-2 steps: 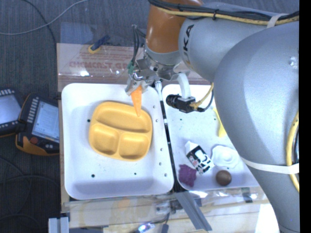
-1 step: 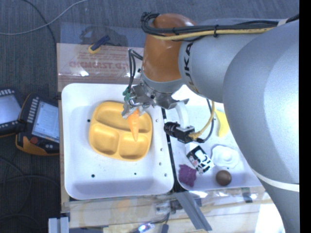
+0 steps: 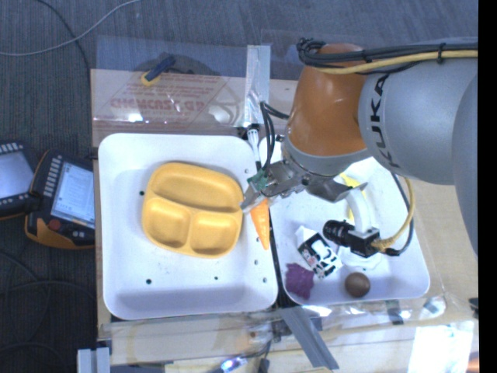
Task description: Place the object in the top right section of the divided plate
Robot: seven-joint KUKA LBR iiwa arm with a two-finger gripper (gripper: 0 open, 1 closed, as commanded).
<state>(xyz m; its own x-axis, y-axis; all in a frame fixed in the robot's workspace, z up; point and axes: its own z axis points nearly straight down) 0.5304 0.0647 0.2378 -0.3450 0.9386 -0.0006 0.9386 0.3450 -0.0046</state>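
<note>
Gripper [image 3: 256, 198], clamped on a carrot [image 3: 261, 224], hangs between the bins. To do this well, carry it left over the plate [image 3: 192, 208], releasing low above the top right section.

Arm [image 3: 423, 123]: smooth grey casing, black KUKA lettering partly visible. Glossy orange band [image 3: 330, 99] above the wrist. Yellow and black cables [image 3: 396, 53] run along the top. Tool [image 3: 260, 189]: small grey metal part with green bit, thin black wires above it.
</note>
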